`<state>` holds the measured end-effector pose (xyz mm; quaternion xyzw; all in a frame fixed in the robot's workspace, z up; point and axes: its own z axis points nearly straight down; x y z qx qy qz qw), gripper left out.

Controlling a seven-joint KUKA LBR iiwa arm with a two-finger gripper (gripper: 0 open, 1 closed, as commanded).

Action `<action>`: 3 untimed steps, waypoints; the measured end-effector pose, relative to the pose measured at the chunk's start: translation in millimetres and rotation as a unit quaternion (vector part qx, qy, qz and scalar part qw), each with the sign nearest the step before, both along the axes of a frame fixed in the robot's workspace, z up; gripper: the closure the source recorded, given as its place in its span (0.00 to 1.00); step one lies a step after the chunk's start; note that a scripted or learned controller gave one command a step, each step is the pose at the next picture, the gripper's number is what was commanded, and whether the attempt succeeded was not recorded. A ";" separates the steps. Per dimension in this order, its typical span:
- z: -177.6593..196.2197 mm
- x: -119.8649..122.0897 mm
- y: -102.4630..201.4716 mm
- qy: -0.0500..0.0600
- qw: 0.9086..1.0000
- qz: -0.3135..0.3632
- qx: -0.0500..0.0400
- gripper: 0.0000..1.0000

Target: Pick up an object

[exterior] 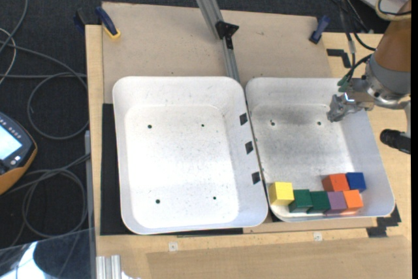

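Several small blocks lie clustered at the near edge of the right bin (366, 140): a yellow block (282, 192), a green block (309, 200), a purple block (336, 201), two orange blocks (337, 182) and a blue block (356, 181). My gripper (338, 108) hangs over the far right part of that bin, well behind the blocks, with nothing seen in it. The arm's grey wrist and orange band (395, 52) rise behind it at the right edge.
The left bin (130, 91) sits beside the right one on the wooden bench. A slanted metal rail (208, 0) runs down to the gap between the bins. Blue clamps (108, 21) hold the board's far corners. Cables lie on the floor at left.
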<state>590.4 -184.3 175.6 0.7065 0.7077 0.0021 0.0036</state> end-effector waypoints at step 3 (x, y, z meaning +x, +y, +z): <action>106.7 -10.1 38.6 0.005 1.000 0.002 0.002 1.00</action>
